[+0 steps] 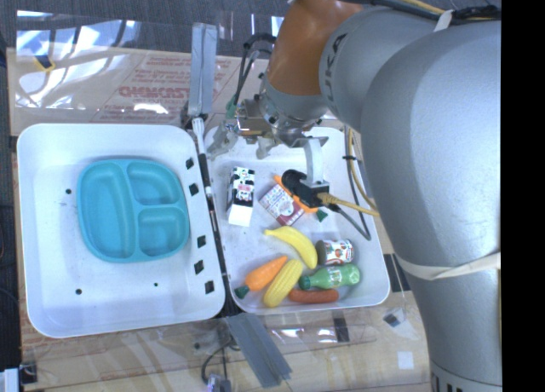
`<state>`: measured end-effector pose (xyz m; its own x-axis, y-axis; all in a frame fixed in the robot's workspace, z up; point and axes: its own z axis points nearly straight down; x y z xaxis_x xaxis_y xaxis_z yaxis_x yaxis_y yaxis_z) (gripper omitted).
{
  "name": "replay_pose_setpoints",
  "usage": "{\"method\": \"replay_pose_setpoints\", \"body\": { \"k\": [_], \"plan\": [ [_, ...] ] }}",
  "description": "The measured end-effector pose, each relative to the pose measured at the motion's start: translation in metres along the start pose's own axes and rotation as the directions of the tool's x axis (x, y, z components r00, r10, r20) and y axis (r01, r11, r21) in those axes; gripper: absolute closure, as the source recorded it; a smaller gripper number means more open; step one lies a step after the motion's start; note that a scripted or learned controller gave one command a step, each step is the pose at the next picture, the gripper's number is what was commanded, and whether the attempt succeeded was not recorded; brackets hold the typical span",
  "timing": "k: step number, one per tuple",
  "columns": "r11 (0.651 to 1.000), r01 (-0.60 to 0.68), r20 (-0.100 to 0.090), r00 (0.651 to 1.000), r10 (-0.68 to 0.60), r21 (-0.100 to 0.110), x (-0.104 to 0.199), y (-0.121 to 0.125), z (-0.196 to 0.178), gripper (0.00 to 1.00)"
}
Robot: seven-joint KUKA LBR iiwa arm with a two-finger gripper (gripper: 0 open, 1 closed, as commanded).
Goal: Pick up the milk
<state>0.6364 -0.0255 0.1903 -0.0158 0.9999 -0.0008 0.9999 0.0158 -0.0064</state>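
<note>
The milk (242, 195) is a small white carton with black cow patches. It lies in the right bin (368, 295), near the bin's left wall and towards the far end. My gripper (271, 150) hangs over the far end of that bin, just behind the milk and slightly to its right. It is open and nothing sits between its fingers. The grey arm with its orange band covers the bin's far right corner.
Beside the milk lies a red snack packet (278, 201). Nearer the front are a banana (294, 244), a can (338, 251), a green bottle (334, 277), a carrot (266, 272) and a corn cob (283, 283). A blue divided tray (134, 209) sits in the left bin (43, 296).
</note>
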Motion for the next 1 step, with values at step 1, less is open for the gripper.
{"method": "replay_pose_setpoints", "body": {
  "k": [1],
  "plan": [
    [0.997, 0.075, -0.001, 0.997, -0.075, -0.002, -0.0115, -0.0452, -0.0005, 0.00]
  ]
}}
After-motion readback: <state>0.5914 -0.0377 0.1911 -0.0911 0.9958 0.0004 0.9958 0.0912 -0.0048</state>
